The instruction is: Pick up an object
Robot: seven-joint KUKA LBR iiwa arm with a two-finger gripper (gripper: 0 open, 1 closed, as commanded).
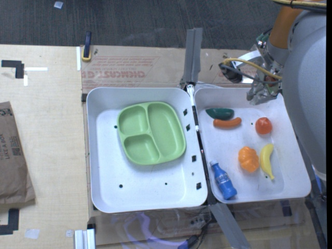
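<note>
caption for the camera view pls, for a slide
Gripper above right bin of toy food and blue bottle; green plate in left bin.

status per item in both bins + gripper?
green plate: flat in left bin, nothing on it
dark green vegetable: lying in right bin, touching orange carrot
red tomato: resting, apart
orange pepper: beside yellow banana
blue bottle: on its side
gripper: above right bin's far edge, holding nothing

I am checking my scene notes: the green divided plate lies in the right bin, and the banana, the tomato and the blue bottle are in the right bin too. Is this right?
Not quite. The camera view shows the green divided plate in the left bin. The banana, tomato and blue bottle are in the right bin, as noted.
</note>
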